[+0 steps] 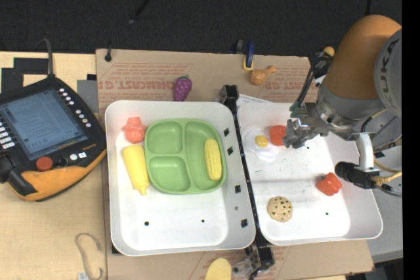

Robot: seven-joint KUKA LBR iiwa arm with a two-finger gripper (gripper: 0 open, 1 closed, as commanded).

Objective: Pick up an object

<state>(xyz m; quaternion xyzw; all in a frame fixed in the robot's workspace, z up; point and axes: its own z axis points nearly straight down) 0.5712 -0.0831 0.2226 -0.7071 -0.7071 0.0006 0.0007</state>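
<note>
Gripper (296,136) just beside small red round-topped toy (277,135) — right bin (354,223)

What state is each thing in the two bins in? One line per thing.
Green tray: flat in left bin.
Corn cob: lying in tray's right compartment.
Yellow bottle: lying beside tray.
Fried egg: flat in right bin.
Cookie: flat.
Gripper: over right bin, beside a red item.

Glossy green plastic tray (182,157), smooth white bins (172,229), matt cardboard (151,75)
</note>
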